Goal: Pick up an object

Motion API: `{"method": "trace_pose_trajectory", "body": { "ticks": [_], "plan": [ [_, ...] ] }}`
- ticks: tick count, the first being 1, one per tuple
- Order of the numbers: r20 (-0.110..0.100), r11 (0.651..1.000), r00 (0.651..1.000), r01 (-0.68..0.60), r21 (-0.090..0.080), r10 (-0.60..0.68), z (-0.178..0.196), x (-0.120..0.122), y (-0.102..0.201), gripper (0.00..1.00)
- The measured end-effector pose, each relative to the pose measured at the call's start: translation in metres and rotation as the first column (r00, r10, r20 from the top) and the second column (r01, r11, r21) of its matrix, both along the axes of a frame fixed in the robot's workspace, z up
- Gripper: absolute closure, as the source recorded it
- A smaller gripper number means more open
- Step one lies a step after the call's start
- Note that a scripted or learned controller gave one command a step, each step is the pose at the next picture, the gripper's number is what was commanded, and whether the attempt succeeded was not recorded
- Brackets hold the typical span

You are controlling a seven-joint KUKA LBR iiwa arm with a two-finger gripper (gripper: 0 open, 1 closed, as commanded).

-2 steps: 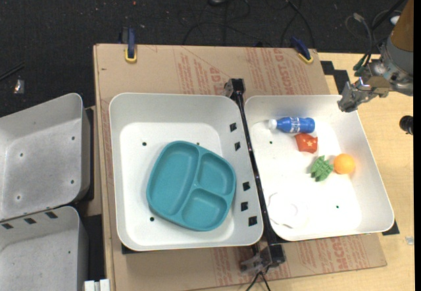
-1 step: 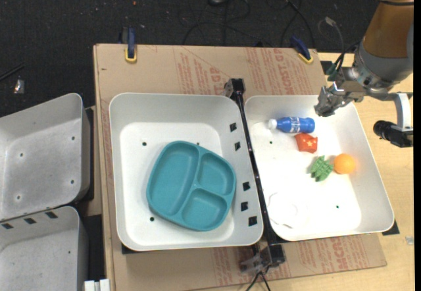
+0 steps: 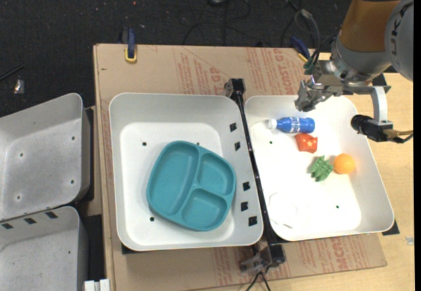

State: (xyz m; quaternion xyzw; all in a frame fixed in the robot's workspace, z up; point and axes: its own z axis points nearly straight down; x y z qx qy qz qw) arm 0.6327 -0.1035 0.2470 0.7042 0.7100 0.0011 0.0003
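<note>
The right bin (image 3: 368, 214) holds a blue bottle with a white cap (image 3: 293, 125) lying on its side near the far wall, a small red object (image 3: 307, 143) just below it, a green toy (image 3: 321, 168) and an orange ball (image 3: 344, 164) side by side. My gripper (image 3: 306, 103) hangs over the bin's far edge, just above and right of the bottle, with nothing visibly between its fingers. The orange-banded arm reaches in from the upper right.
The left bin (image 3: 128, 151) bears a teal divided plate (image 3: 192, 185). A black divider (image 3: 247, 151) runs between the bins. A black clamp part (image 3: 368, 126) sticks out over the right bin's right rim. White lids (image 3: 39, 151) lie at the far left.
</note>
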Motion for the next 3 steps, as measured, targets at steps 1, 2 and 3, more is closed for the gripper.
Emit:
{"method": "trace_pose_trajectory", "body": {
  "ticks": [1,2,3],
  "plan": [
    [-0.003,1.0,1.0,0.001,0.001,-0.001,-0.011,-0.003,0.051,1.0],
    [-0.001,1.0,1.0,-0.001,0.001,0.001,-0.004,-0.001,0.112,1.0],
    [-0.002,1.0,1.0,-0.001,0.001,0.001,-0.007,-0.006,0.171,1.0]
  ]
}}
